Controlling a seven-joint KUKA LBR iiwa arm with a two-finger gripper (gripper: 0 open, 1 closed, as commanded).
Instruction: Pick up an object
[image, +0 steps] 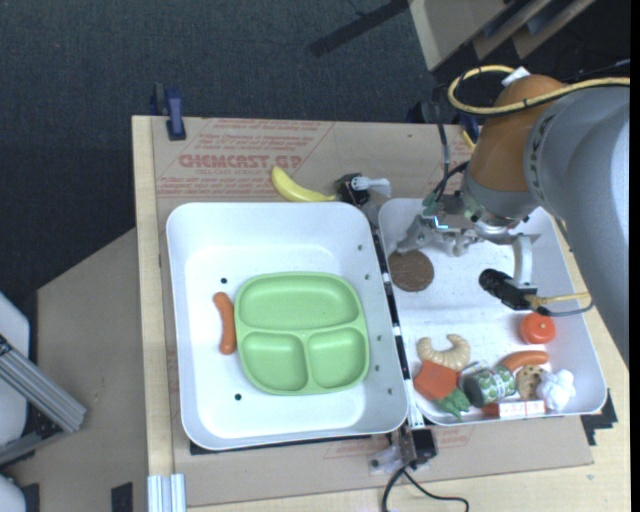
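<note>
Brown round flat disc (411, 270) lies on the floor of the right-hand shallow white bin (465, 305), just beside the gripper (437, 238), on its camera-near side and close to the wall this bin shares with its neighbour; whether the 2 touch cannot be told. The gripper hangs low over the far end of this bin, under the arm's orange band (505, 150), and from this slant I cannot tell whether it is apart or together. Well nearer the camera than the gripper, at the bin's other end, 8 things crowd together: a tan curled croissant-shaped piece (445, 350), a red-orange blocky piece (434, 381), a small green leafy piece (456, 403), a dark printed can (490, 385) on its side, a red sausage-shaped piece (522, 360), a pale speckled cookie (531, 380), a crumpled white lump (558, 390) and a flat red-and-white label (515, 408). A small orange-red round piece (538, 328) sits a little apart from them, on the gripper's arm side. Across the shared wall from the gripper, the left-hand shallow white bin (200, 250) holds a light green plastic plate with 3 compartments (300, 332); on the plate's side away from the gripper lies an orange sausage-shaped piece (226, 322), close along its edge. Outside the bins, on the tan bench (250, 160), a yellow banana (298, 188) lies just past the left bin's far rim, and a small black-and-white fitting (360, 186) sits between the banana and the gripper.
</note>
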